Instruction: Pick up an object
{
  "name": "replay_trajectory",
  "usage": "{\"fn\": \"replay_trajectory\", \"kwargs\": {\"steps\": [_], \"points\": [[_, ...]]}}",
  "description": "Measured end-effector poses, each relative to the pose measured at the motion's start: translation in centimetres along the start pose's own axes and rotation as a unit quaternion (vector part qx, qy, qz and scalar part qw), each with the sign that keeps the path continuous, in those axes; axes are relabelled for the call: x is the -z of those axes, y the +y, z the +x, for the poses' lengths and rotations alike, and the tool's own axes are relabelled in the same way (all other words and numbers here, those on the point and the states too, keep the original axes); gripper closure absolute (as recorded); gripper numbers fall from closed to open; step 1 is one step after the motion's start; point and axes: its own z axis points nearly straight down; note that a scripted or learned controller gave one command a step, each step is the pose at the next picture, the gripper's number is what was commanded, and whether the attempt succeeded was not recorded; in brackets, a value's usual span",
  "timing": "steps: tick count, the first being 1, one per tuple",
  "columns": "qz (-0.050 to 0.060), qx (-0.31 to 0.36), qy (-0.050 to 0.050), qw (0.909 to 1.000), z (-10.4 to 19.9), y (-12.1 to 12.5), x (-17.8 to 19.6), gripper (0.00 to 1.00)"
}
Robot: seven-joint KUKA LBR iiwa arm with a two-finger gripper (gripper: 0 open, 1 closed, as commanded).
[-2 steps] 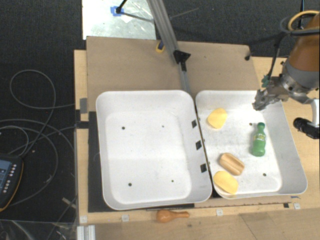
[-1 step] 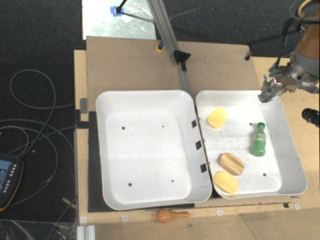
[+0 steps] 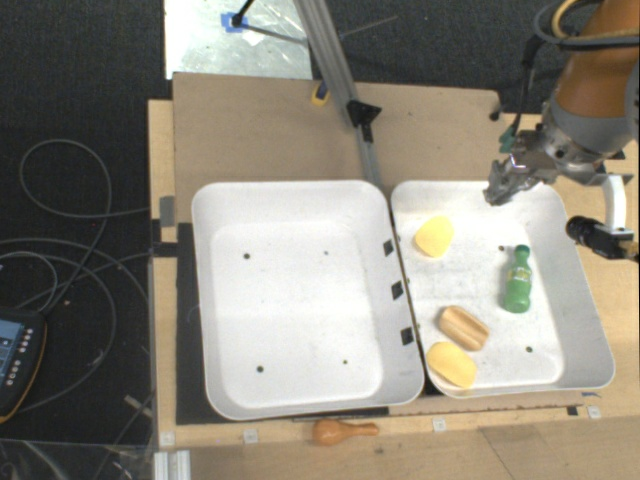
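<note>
End effector (image 3: pixel 503 188) above right bin (image 3: pixel 590 308), far corner; grip state unclear. Green bottle (image 3: pixel 516 280) nearby; hot dog (image 3: pixel 464 327) nearer front.

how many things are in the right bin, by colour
yellow: 2, one near the bin's top left, one at its bottom left
green: 1, a bottle
tan: 1, a bun-like piece
total: 4, all in the right bin
</note>
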Motion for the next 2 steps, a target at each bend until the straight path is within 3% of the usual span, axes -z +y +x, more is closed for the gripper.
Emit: {"fn": "replay_trajectory", "kwargs": {"steps": [2], "points": [[0.002, 0.0, 0.001, 1.0, 10.1, -3.1, -2.3, 1.0]]}}
